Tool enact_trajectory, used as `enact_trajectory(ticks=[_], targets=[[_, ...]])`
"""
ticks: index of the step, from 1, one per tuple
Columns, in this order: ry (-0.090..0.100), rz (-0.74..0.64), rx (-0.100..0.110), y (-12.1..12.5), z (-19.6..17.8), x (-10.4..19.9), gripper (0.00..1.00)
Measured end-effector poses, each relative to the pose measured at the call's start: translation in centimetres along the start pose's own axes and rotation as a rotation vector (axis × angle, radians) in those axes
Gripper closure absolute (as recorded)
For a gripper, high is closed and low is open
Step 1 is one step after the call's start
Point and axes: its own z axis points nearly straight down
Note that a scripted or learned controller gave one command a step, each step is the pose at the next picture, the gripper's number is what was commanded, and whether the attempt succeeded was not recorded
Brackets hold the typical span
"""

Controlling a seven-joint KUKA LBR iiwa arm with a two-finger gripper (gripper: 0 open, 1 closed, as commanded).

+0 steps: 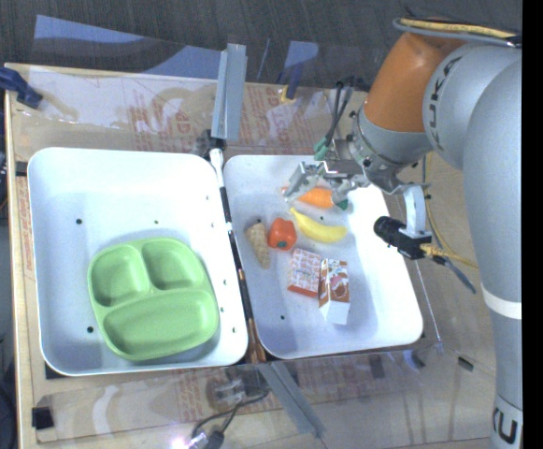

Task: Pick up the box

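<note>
The box [335, 291] is seen lying in the right bin [397, 321], well nearer than the gripper [320, 183]; finger state cannot be told.

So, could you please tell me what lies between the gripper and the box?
In the camera view, the banana lies between the gripper and the box, with an orange piece just under the gripper.

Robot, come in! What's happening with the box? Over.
Gripper low over the right bin's far end, above the orange item and banana. Box lies untouched near the front, beside a flat packet. Nothing blocks it.
</note>
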Motion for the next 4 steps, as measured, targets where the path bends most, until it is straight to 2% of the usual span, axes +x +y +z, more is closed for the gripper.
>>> enact_trajectory(ticks=[1,2,3,4], targets=[[-0.002,-0.086,0.000,-5.5,8.0,-2.3,0.00],[-0.004,-0.130,-0.010,-8.1,12.3,-0.2,0.00],[-0.010,-0.135,-0.011,-8.0,11.2,-0.4,1.00],[-0.003,-0.498,-0.005,-7.5,2.6,9.6,1.00]])
